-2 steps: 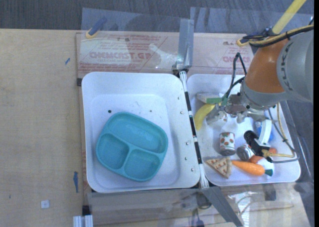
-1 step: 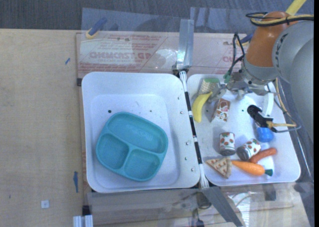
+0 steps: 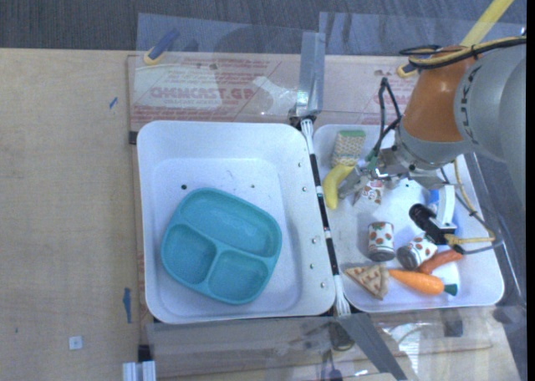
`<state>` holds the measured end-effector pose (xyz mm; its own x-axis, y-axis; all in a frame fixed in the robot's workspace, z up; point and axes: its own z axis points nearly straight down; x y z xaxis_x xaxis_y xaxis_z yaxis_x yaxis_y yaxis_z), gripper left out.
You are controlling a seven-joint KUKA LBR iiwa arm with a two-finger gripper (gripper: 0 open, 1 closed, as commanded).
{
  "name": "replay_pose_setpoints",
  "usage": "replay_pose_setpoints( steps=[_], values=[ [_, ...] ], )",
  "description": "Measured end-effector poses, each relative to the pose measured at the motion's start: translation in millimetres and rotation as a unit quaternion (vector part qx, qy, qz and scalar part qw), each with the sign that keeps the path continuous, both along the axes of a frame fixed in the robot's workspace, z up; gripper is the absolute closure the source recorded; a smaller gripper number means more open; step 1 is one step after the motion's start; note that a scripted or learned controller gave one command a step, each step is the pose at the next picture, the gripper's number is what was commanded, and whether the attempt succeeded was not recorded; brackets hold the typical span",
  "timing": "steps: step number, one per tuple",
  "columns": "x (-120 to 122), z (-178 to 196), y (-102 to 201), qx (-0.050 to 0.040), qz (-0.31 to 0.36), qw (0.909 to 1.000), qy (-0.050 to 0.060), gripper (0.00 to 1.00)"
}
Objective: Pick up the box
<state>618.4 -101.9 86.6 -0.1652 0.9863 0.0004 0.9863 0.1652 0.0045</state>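
two white bins side by side. left bin (image 3: 150,204): teal divided plate (image 3: 221,244) lying flat, toward its near edge. right bin (image 3: 478,287): pizza slice (image 3: 369,278) and carrot (image 3: 415,281) along the near edge, just beside each other. behind them a spotted cup (image 3: 381,239), upright, mid-bin. banana (image 3: 337,181) lies further back along the wall shared with the other bin. gripper (image 3: 369,184) hangs low just beside the banana; released or clenched, can't tell. box (image 3: 349,146), green and tan, sits by the far edge of the right bin near the shared-wall corner, just past the banana's far end, close to the gripper.
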Motion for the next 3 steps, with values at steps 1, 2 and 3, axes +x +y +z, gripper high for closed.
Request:
replay_pose_setpoints(
  steps=[1, 2, 3],
  values=[
    [42.4, -2.7, -16.2, 0.0018, 0.044, 0.9988, 0.022, 0.00],
    [42.7, -1.5, -11.8, -0.0061, 0.061, 0.9980, 0.017, 0.00],
    [45.8, 7.2, -9.5, -0.0048, 0.062, 0.9980, 0.013, 1.00]
  ],
)
